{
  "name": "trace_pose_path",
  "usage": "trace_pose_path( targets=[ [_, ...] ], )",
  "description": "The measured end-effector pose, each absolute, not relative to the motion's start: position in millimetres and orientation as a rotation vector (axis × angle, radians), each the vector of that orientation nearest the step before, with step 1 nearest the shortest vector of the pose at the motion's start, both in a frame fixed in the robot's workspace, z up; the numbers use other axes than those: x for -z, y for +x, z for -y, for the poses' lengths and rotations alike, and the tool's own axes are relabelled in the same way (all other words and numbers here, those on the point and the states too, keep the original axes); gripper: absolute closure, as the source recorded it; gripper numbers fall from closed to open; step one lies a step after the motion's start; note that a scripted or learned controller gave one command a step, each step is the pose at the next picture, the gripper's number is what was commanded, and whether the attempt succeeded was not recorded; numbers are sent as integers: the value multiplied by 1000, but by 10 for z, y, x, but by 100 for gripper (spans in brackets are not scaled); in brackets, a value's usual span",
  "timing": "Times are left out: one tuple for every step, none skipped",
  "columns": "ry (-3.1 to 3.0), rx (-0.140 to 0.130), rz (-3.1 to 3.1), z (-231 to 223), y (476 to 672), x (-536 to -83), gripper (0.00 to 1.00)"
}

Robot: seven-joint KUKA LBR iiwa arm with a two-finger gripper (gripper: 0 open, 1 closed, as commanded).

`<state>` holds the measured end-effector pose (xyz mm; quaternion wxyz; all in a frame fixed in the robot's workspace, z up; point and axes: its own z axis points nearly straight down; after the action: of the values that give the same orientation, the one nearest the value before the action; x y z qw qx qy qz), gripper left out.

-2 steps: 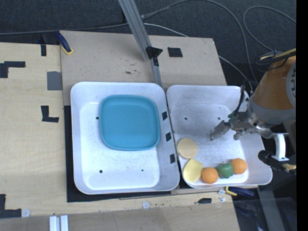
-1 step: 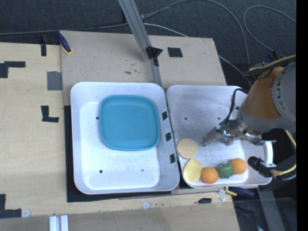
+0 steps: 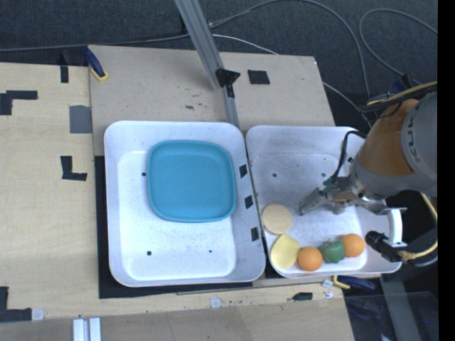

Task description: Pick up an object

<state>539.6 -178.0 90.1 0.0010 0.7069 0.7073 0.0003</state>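
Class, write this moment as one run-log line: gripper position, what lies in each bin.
gripper: over right bin, nothing seen held | near edge: two pale discs, two orange balls, green piece | left bin: blue plate

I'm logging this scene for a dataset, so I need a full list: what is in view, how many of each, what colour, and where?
Bins: two, white, shallow, side by side on the bench.
Plate: one, blue, square with rounded corners, lying flat in the left bin.
Pale round piece: one, cream, right bin near its left wall.
Yellow piece: one, yellow, right bin's front left corner.
Orange balls: two, orange, along the right bin's front edge, one on each side of the green item.
Green item: one, green, between the two orange balls.
Metal pole: one, grey, slanting in from the top to behind the bins.
Arm: one, grey with orange band, reaching from the right.
Gripper: one, over the right bin's floor, holding nothing.
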Motion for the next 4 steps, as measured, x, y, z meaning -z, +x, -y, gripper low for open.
trace_pose_path(
  targets=[
    [2218,-2,-2219,1788,5401,-1010,100],
    [2219,-3,-2220,1796,5314,-1501,100],
    [2219,-4,-2219,1865,5292,-2095,100],
    [2219,-3,-2219,1947,5235,-2602,100]
  ],
)
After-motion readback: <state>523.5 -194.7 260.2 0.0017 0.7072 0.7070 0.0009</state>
